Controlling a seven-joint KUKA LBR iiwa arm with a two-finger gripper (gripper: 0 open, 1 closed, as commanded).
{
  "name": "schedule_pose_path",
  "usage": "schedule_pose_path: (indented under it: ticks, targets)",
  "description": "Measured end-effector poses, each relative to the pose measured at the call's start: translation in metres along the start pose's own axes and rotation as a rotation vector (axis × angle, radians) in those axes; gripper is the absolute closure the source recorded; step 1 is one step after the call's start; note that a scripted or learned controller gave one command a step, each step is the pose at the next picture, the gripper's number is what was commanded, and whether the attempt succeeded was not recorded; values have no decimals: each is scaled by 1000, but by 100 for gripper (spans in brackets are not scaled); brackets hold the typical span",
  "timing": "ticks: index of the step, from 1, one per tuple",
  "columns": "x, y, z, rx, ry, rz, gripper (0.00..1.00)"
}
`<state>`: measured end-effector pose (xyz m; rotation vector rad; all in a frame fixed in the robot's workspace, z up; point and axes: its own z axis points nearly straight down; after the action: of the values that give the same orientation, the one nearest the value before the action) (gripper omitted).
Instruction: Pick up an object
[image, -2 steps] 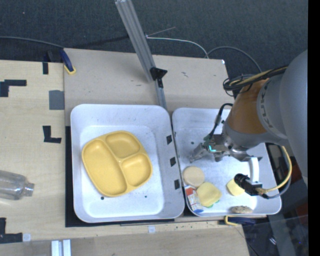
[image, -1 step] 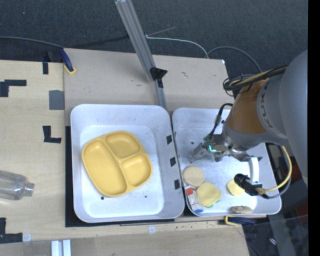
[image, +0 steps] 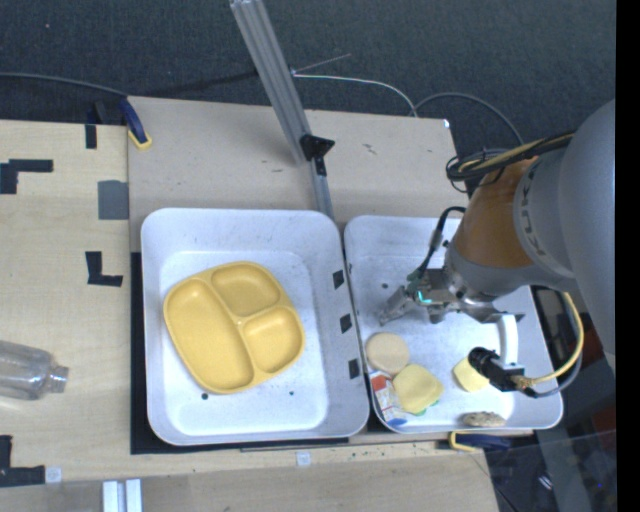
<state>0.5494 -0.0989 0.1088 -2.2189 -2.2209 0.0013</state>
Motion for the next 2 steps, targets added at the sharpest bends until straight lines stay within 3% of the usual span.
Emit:
schedule_pose_path:
  ticks: [2]
  targets:
    - [0, 0, 0, 0, 0, 0, 0]
